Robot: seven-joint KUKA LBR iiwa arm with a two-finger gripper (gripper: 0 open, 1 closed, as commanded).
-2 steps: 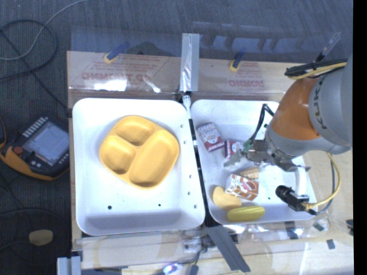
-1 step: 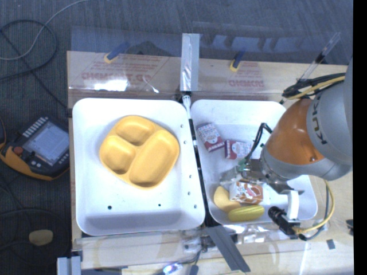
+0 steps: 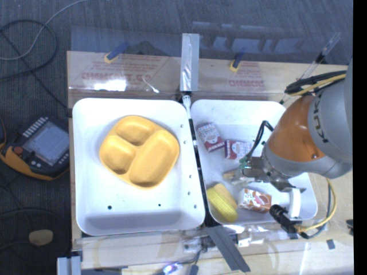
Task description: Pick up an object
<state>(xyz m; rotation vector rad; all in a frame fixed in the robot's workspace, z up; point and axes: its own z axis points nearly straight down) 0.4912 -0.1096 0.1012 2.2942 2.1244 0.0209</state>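
the gripper (image 3: 248,172) is reaching down into the right bin (image 3: 269,109) from the right, w/ the grey arm (image 3: 335,130) and its orange band (image 3: 293,135) sitting above it. jaw state: cannot tell, since the wrist body is covering most of the tool and the tip is blurring into clutter. nothing is visibly sitting in the gripper. the tip is hovering just beside a red-and-white packet (image 3: 237,149) and near a small pale item on the bin floor; contact w/ either cannot be confirmed.

right bin contents: a red-white carton (image 3: 210,136) is lying near the bin's left wall, upper part. the red-and-white packet is lying just right of it. a yellow corn cob (image 3: 222,203) is lying at the lower-left corner, tilted. an orange-red snack pouch (image 3: 255,200) is lying just right of the corn, below the gripper.

the left bin (image 3: 92,211) is holding a yellow three-compartment tray (image 3: 139,150), sitting upright around the centre.

surroundings: both bins are resting side by side on a wooden bench (image 3: 80,67). a grey metal strip (image 3: 190,62) is standing btwn them at the far edge. the floor is dark carpet (image 3: 34,50) w/ cables running across it. a teach pendant (image 3: 35,149) w/ orange trim is lying on the carpet left of the bench.
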